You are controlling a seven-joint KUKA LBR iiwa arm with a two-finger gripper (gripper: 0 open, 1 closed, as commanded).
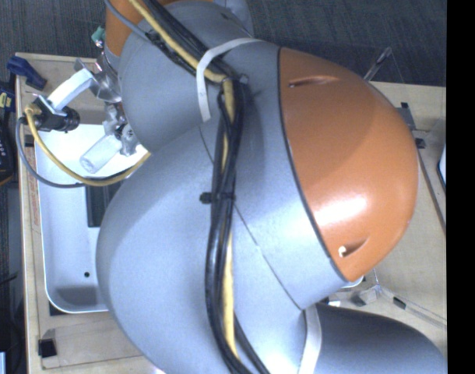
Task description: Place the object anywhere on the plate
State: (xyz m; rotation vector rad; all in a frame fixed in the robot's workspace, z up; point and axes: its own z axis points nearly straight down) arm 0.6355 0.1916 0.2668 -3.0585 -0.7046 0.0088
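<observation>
Arm (pixel 245 209) looming over white bin (pixel 62 287), jaws (pixel 105 150) perhaps above it

Bench: pale wooden bench top (pixel 428 209), seen along the left edge, the bottom left corner and the right side; the grey and orange arm covers most of it.
Bin: shallow white plastic bin (pixel 62 283) with rounded corners, resting on the bench at the left; its left wall, near corner and part of its floor are visible.
Bin floor: a small dark dot near the lower left; a dark upright strip beside the arm.
Bench corner: small black block (pixel 45 347) at the lower left.
</observation>
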